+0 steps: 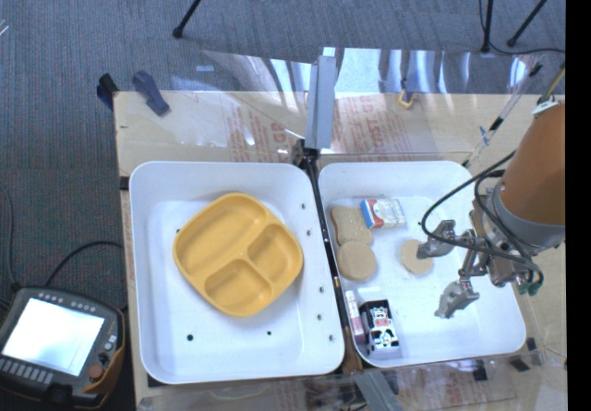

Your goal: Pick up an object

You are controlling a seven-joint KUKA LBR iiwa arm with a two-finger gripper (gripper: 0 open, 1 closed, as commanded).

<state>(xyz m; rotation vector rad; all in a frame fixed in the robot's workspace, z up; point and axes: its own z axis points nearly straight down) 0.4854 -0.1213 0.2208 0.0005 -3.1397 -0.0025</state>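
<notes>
Smooth, matt yellow plastic is seen on the tray (238, 253). Glossy white plastic is shown by both bins (148, 215). At three o'clock, bare dull metal is displayed by the gripper (441, 278).

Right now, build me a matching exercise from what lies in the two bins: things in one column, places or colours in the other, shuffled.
Things:
1. divided plate
2. small carton
3. black-and-white box
4. claw

Descriptions:
A. near front edge of right bin
B. yellow, in left bin
C. red, white and blue, toward back of right bin
D. above right side of right bin

Pairs: 1-B, 2-C, 3-A, 4-D
</notes>
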